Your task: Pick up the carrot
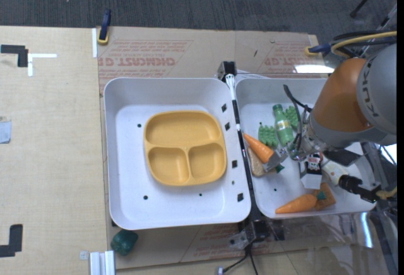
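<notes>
One orange carrot (257, 147) lies slantwise in the right bin (265, 201), close to its left wall, partly over a tan flat piece (256, 167). My gripper (276, 161) is low in that bin, right at this carrot's thick end and touching or nearly touching it. A second carrot (297, 205) lies along the bin's near edge, with a small orange piece (326, 195) beside it. The arm's orange band (341, 100) hangs over the bin's right half and hides part of it.
Green toy pieces (278, 124) lie at the back of the right bin, just behind the gripper. The left bin (126, 204) holds a yellow divided plate (185, 146). A dark green object (124, 241) sits on the bench in front of the left bin.
</notes>
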